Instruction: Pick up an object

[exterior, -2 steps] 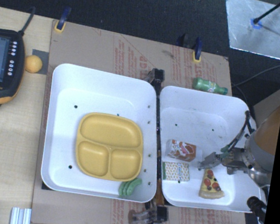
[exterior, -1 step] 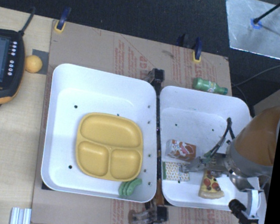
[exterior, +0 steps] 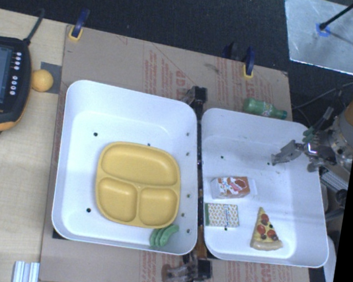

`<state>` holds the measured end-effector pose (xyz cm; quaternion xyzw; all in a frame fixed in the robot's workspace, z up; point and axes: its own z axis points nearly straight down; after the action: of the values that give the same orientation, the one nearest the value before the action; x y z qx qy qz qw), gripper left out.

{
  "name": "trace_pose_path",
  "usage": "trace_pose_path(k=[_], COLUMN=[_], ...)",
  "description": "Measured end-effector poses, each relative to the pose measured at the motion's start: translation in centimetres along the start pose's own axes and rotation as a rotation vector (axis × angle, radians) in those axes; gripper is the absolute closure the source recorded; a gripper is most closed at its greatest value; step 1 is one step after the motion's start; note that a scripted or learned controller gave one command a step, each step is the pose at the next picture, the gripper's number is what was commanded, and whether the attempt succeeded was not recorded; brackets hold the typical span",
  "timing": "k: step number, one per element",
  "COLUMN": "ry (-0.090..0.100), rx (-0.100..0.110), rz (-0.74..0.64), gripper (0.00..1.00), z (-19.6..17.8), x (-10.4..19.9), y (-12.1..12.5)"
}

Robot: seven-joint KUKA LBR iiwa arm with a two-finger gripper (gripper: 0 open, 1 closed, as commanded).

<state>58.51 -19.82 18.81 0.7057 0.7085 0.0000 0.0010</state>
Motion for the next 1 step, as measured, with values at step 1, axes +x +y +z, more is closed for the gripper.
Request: trace_pose_path(k=[1], ry=[0.003], rx=[0.007], rz=[-0.001], gripper=[0.0], z=[8.59], x=[2.21], y=[-8.29])
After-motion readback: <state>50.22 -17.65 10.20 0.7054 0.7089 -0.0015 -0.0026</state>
